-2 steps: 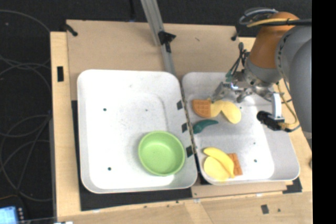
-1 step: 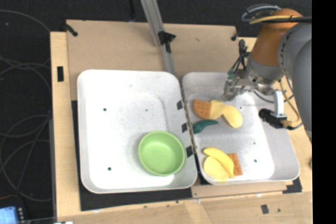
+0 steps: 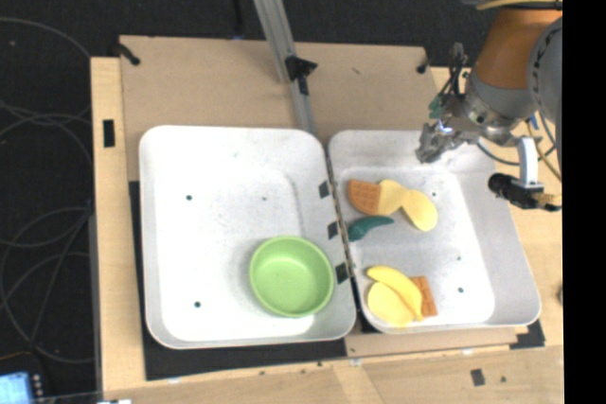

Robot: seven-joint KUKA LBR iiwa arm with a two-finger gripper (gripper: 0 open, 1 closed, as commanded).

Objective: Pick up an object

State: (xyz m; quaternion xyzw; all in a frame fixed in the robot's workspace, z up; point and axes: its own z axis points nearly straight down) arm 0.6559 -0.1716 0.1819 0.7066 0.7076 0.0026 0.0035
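Bins sit side by side on the bench, and the left bin holds a round, pale green bowl near its front right corner, mouth up. Between the bins runs a narrow seam, and just past it in the right bin lies a small teal piece. Above that rest a ridged orange-brown piece and pale yellow pieces touching it (smooth, rounded, like toy food). Nearer the front lie more yellow pieces beside a small orange block. The gripper hangs over the right bin's far edge, apart from every object; whether it is released or clenched I cannot tell.
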